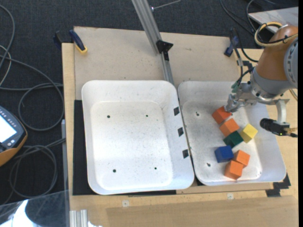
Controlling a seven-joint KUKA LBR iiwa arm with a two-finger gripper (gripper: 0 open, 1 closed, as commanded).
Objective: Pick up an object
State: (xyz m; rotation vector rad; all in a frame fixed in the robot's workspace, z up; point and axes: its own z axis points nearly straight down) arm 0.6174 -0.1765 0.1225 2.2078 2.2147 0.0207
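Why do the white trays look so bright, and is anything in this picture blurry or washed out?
In the camera view, even overhead light leaves the left bin and right bin bright but not blown out; their speckles stay visible. Shadows are soft, the coloured blocks look sharp, and the gripper is slightly soft-edged.

I see seven small blocks clustered in the right bin (199, 171), toward its right half. An orange block (221, 114) lies uppermost, tilted, with a second orange block (230, 126) touching it just below. A green block (233, 138) sits beside a yellow block (248, 133). Below them lie a blue block (224, 153) and two more orange blocks (242, 157) (233, 169).
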